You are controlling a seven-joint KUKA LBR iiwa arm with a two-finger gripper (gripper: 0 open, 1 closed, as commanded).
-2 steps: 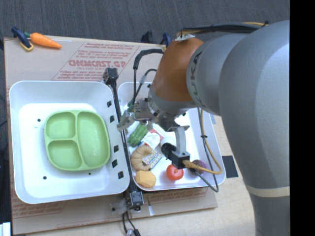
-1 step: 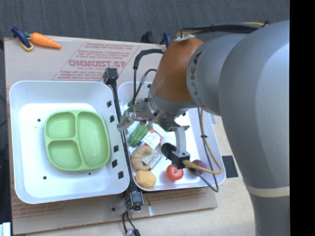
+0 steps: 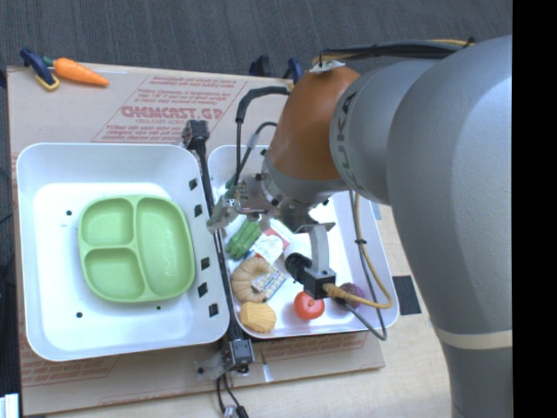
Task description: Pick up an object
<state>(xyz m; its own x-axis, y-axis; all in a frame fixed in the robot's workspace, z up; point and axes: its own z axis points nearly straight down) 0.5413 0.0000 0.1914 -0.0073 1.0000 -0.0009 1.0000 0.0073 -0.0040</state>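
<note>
From my console the arm (image 3: 418, 138) was reaching in from the right and hanging low over the right bin (image 3: 383, 307), and I judged the step to be settling on one item to grasp. The pile was crowded: a green vegetable (image 3: 244, 236), a croissant (image 3: 251, 277) touching a small packet (image 3: 272, 279), a yellow piece (image 3: 258, 318) near the front wall, and a tomato (image 3: 308, 306) just beside a purple item (image 3: 352, 293). To do it well I would have picked an item with free space on two sides, such as the tomato, and come straight down on it. The gripper (image 3: 228, 209) sat at the bin's left wall above the green vegetable; I could not tell its state, nor that it held anything. The green plate (image 3: 137, 248) lay in the left bin (image 3: 52, 168).
</note>
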